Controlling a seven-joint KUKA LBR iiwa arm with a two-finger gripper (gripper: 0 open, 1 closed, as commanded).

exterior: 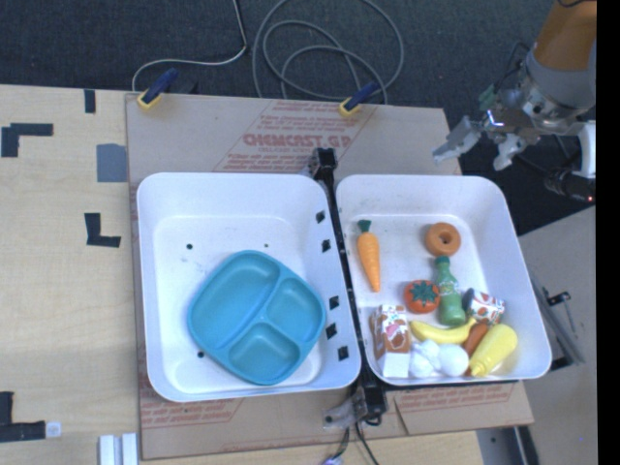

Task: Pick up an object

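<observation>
The right bin [504,201] holds several toy foods: an orange carrot [369,257], a brown donut [443,238], a red tomato [422,296], a green bottle [449,295], a yellow banana [441,332], a yellow squeeze bottle [492,349], a small printed carton [390,329] and white lumps [433,359]. My gripper [481,148] hangs beyond the bin's far right corner, above the bench edge. Its two fingers are spread apart and nothing sits between them.
The left bin [160,206] holds a blue divided plate [257,315]. Black clips join the bins along the middle wall [333,250]. Cables [320,42] loop on the dark floor behind the cardboard sheet [281,129].
</observation>
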